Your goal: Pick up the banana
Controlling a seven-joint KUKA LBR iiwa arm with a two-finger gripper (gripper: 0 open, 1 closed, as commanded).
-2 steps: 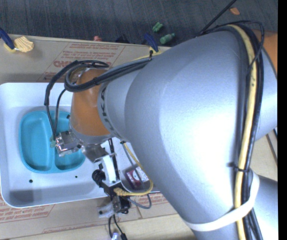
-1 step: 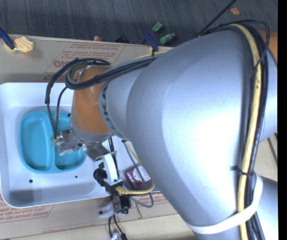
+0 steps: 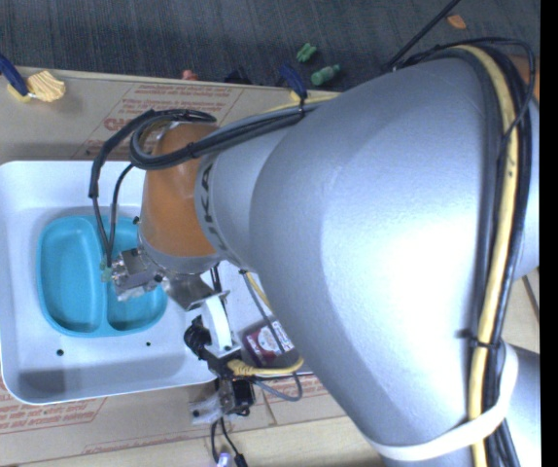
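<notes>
My grey arm (image 3: 376, 241) reaches in from the right and covers most of the view, including the right bin. Its orange band (image 3: 172, 202) hangs over the left white bin (image 3: 17, 261). Below the band, the gripper (image 3: 131, 276) points down at the right compartment of a blue two-part dish (image 3: 70, 275) lying in that bin. The metal wrist parts and cables hide the gripper's tips from the camera.
The left bin rests on a cardboard-covered bench (image 3: 85, 100). A blue and yellow clamp (image 3: 28, 83) sits at the bench's far left corner. A dark red labelled item (image 3: 267, 341) and a bundle of cables (image 3: 228, 389) show under the arm near the front edge.
</notes>
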